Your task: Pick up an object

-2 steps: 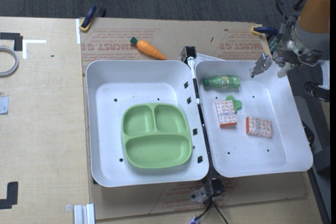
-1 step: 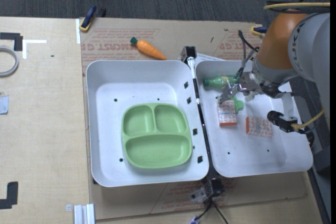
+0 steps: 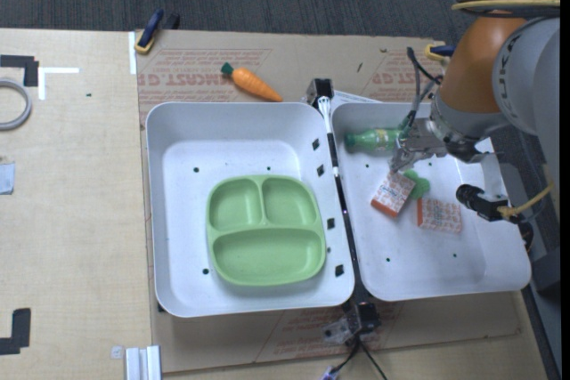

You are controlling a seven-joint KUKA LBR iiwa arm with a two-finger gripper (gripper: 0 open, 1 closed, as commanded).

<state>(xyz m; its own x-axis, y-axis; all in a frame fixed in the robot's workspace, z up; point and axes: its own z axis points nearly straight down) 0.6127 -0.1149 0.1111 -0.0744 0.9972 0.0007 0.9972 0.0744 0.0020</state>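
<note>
My gripper [image 3: 400, 163] reaches into the right bin [image 3: 463, 267] from the right, hanging just above an orange-and-white packet [image 3: 391, 196]. A small green object [image 3: 419, 186] lies against that packet's right side. To the right of it rests a red-and-white packet [image 3: 440, 215]. A green bottle [image 3: 372, 138] lies on its side near the bin's back wall, just left of the gripper. Nothing is seen held by the gripper.
The left bin [image 3: 178, 147] holds a green divided plate [image 3: 265, 230]. A toy carrot [image 3: 253, 83] lies on the cardboard behind the left bin. A blue clip [image 3: 149, 31] sits at the cardboard's back left corner. The arm's cable [image 3: 485, 205] crosses the right bin's right side.
</note>
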